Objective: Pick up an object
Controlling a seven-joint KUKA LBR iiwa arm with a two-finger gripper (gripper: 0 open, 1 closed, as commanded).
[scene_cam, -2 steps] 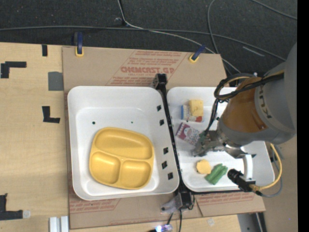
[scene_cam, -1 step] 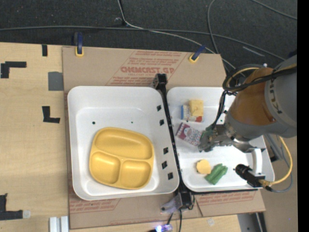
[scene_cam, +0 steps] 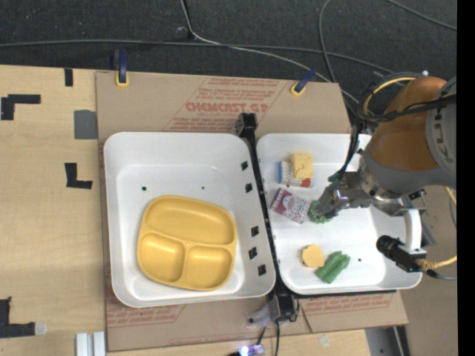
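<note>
**Reaching into the right bin over a small green object**

Covering the wooden surface (scene_cam: pixel 44 221) is a brown cardboard sheet (scene_cam: pixel 215 102) printed with red lettering and held at its far edge by 2 clamps. Beyond it lies dark carpet (scene_cam: pixel 89 13) crossed by black cables (scene_cam: pixel 223 43). On the cardboard sit 2 shallow white bins side by side, touching along a black divider strip.

The left bin (scene_cam: pixel 119 162) holds a yellow 3-compartment tray (scene_cam: pixel 187 242), lying flat near its front.

The right bin (scene_cam: pixel 371 277) holds several small things: a yellow block (scene_cam: pixel 301 163) with a blue-and-red item just beside it near the far side, a pink printed packet (scene_cam: pixel 289 205) toward the middle, and, near the front wall, a round yellow piece (scene_cam: pixel 312 256) touching a long green piece (scene_cam: pixel 332 266).

The grey arm (scene_cam: pixel 404 150) with its orange band comes in from the right and covers the bin's right part. The end effector (scene_cam: pixel 332 201) is low in the bin, and a small dark-green object (scene_cam: pixel 320 213) sits at its tip, just right of the pink packet. Whether the fingers are spread or closed around it cannot be told.
</note>
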